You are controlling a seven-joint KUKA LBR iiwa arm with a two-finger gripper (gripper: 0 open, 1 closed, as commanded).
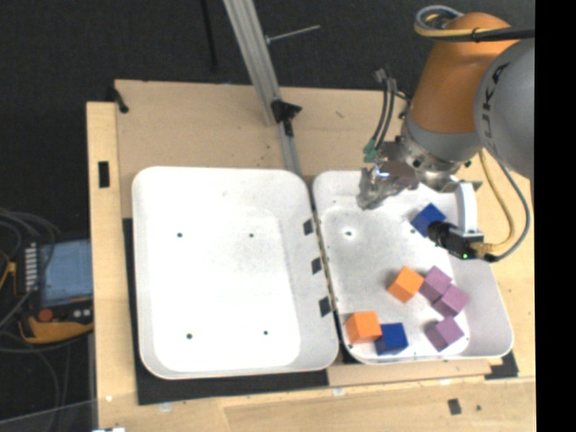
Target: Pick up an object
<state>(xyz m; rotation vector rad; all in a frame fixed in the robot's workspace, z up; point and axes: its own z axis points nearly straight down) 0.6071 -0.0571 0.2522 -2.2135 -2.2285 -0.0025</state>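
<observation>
- Just one camera here, fixed above the bench [180, 124] and looking down at a slant.
- It sits far enough back to fit both white bins, left bin [225, 268] and right bin [360, 241].
- The arm [468, 79] comes in from the right side.

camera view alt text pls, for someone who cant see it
Seen from above, a grey and orange robot arm reaches in from the right, its gripper over the far corner of the right white bin, which holds orange, blue and purple blocks toward its near right side. A left white bin sits beside it.
</observation>
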